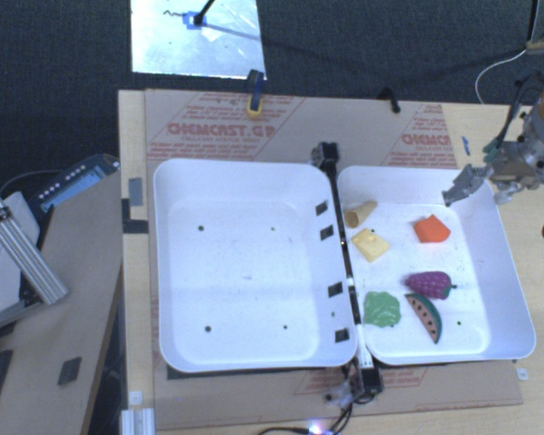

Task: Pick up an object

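The gripper (pixel 462 187) hovers at two o'clock over the right bin (pixel 503 252); whether it is spread, I cannot tell. The approach is in hand. The nearest orange block (pixel 432 229) needs a descent.

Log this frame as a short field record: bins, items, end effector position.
left bin: white, shallow
right bin: white, holds six items
items: orange block, cheese wedge, cone, grapes, green leaf, watermelon slice
end effector: above the right bin's upper right corner, near the orange block
held: nothing seen
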Available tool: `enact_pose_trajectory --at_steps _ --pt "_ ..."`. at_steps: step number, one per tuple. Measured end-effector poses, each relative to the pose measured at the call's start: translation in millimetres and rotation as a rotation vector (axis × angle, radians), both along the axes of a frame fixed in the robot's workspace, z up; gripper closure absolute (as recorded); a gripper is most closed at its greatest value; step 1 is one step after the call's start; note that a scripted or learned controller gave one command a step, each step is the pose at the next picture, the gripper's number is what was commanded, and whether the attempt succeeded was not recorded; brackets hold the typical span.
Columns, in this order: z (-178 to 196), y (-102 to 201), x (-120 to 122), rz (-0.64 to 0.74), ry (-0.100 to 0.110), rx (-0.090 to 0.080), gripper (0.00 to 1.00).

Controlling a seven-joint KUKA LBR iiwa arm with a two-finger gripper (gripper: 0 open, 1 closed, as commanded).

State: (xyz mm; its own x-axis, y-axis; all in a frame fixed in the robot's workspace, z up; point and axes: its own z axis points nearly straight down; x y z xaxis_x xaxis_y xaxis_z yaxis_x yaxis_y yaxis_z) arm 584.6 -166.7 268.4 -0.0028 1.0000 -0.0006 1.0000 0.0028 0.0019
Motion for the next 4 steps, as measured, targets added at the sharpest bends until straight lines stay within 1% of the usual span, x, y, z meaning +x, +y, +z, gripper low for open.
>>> enact_pose_trajectory --at_steps 1,2,3,4 --pt "-154.6 -40.7 51.1 0.000 0.008 0.000 0.00" --pt "-185.0 -5.1 86.0 0.006 -0.002 0.000 0.00" --pt "-184.0 -35.5 9.3 -0.006 0.006 0.000 0.00" --pt "-182.5 -10.5 64.2 0.005 -0.005 -0.001 0.00"
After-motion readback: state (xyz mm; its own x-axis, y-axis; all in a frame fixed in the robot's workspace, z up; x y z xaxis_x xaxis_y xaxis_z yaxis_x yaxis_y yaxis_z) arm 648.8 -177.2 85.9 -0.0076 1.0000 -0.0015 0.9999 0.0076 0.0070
